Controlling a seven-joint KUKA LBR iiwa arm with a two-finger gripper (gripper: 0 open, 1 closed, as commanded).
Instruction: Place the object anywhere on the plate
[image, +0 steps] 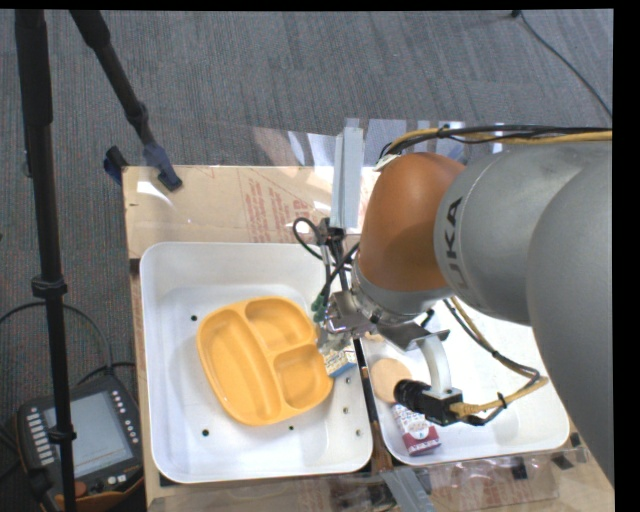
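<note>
Jaws (335, 345) low at frame centre, over the right rim of the yellow plate (262, 360); we cannot tell their opening or load. A small red-and-white box (417, 430) and tan disc (389, 378) lie lower right. Risk, we judge: anything released here tips off that rim.

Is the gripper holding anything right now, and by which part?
Cannot be told: the gripper sits at the yellow plate's right edge, largely hidden by the arm.
</note>
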